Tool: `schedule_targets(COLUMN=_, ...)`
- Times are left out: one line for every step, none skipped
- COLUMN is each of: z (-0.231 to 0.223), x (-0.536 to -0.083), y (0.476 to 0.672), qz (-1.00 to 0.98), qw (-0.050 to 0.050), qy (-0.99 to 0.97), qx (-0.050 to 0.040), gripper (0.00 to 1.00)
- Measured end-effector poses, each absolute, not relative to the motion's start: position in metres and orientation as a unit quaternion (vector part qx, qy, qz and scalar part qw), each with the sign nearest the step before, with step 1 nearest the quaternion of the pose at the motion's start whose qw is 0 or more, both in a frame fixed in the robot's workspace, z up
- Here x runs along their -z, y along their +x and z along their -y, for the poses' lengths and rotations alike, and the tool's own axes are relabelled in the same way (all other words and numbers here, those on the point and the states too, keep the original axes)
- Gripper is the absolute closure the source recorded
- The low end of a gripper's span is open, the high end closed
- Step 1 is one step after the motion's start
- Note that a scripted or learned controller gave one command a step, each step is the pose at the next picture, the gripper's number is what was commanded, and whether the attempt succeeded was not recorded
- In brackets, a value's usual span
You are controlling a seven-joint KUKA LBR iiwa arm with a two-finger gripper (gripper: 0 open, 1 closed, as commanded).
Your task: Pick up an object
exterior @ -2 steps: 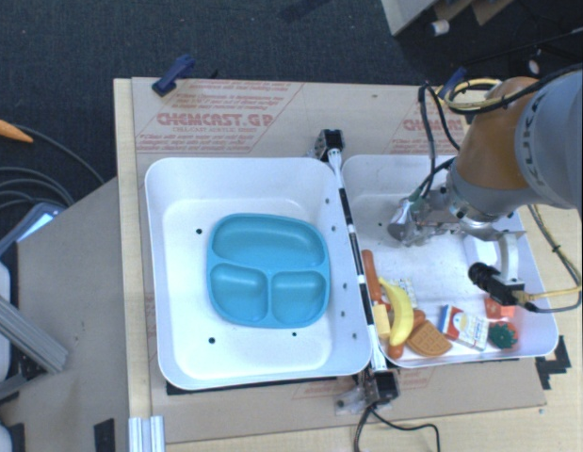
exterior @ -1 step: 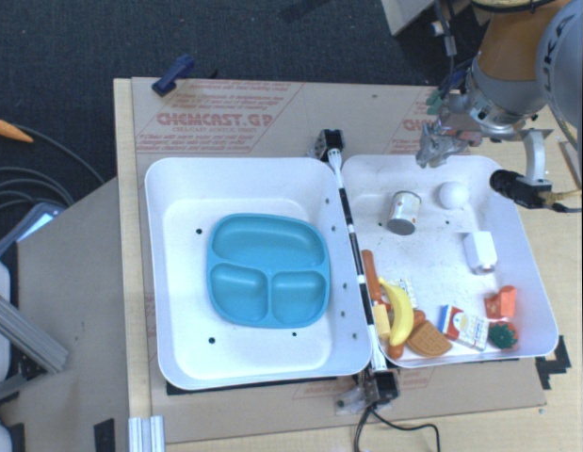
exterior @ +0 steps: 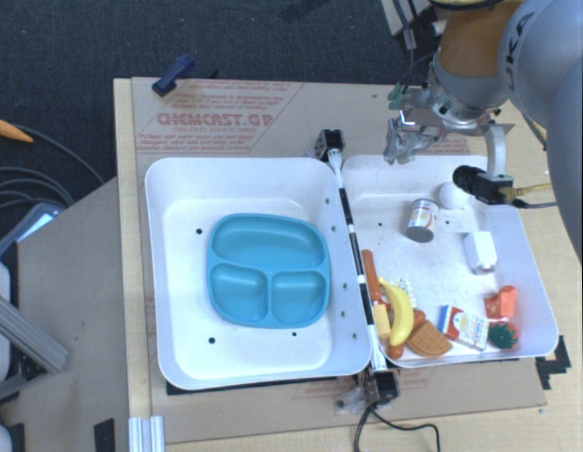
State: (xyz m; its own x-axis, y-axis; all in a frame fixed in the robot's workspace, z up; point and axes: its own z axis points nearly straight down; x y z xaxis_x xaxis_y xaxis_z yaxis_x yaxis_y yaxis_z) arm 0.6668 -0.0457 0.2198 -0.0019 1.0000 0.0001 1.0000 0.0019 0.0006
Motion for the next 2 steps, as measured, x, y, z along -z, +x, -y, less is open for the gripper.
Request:
schedule_targets(z=0.046, x=-0.22, y=0.667, qz=-0.707, qw=0.0, qy=0.707, qx=0.0001, gripper=0.0)
schedule_targets(z=0.086, x=-0.184, y=0.584, qz=-0.707, qw=-0.001, qy=0.707, qx=0.0007, gripper=0.0)
